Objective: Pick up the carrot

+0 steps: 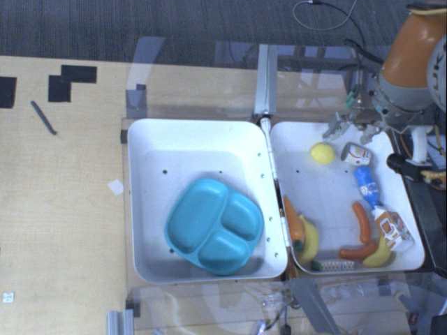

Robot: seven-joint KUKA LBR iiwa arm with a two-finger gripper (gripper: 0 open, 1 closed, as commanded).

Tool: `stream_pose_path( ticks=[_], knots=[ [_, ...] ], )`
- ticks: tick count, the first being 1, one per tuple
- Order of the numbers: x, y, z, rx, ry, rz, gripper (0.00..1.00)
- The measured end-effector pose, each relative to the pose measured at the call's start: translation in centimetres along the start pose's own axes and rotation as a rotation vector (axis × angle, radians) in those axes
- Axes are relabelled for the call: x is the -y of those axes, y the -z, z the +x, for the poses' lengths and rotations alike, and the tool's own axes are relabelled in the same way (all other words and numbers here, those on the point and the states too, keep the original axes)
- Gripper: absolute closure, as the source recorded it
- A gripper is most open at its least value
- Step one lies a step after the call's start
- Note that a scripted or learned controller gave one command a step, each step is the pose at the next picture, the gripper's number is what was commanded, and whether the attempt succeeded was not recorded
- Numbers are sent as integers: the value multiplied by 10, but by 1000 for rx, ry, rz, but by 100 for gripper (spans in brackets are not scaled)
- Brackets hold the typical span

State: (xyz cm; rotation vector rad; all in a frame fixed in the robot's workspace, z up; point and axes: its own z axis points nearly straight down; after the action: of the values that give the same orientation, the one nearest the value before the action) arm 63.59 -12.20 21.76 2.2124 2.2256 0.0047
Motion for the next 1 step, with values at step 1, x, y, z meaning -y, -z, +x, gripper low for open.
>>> stream_pose_path(
  ticks=[1],
  knots=[
    [20,-129,40,0,-34,-7,0]
  ],
)
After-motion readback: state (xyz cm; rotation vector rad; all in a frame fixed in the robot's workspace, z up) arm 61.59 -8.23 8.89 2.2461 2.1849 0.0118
